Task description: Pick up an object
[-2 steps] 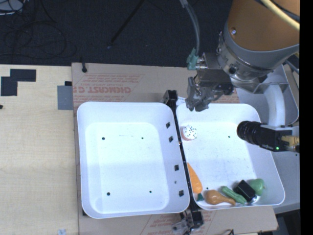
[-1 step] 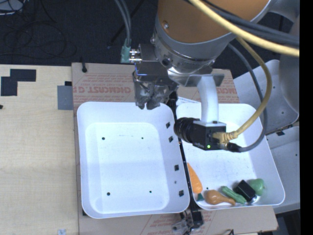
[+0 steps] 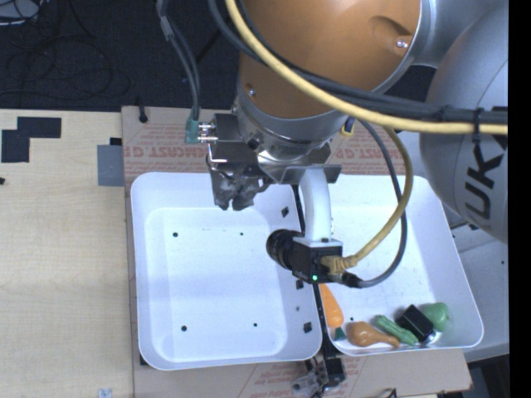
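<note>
The gripper (image 3: 236, 196) hangs at the left bin's (image 3: 207, 288) twelve o'clock edge; its opening and any hold cannot be told. A carrot (image 3: 333, 307), gourd (image 3: 365, 333) and green toy (image 3: 433, 312) lie along the right bin's (image 3: 431, 255) six o'clock edge.

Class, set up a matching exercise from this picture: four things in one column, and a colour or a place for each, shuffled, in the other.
Things:
1 carrot-shaped toy
2 gourd-shaped toy
3 small block
4 gripper

Colour or place:
a black
b over the far side of the view's left bin
c orange
d tan

Pairs: 1-c, 2-d, 3-a, 4-b.
</note>
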`<state>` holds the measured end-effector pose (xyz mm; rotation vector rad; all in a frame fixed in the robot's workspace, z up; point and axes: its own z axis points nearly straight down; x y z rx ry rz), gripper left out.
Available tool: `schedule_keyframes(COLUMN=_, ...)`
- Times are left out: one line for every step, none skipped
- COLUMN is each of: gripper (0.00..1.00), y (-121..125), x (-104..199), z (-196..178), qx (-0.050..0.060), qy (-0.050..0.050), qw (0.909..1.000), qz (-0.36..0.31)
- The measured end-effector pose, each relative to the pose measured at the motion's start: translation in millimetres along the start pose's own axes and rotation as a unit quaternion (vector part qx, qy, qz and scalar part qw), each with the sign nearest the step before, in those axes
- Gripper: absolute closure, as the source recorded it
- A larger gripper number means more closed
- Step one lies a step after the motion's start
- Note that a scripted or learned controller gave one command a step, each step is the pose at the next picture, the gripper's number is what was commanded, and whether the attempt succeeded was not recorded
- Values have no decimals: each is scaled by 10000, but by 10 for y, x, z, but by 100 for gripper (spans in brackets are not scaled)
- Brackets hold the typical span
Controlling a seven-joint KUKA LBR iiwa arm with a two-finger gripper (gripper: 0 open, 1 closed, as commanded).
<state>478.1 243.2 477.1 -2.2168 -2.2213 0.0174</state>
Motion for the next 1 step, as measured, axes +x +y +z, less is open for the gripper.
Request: schedule_keyframes(gripper=100, y=-36, x=4, z=1607, qx=49, qy=-24, qw=10000, qz=10)
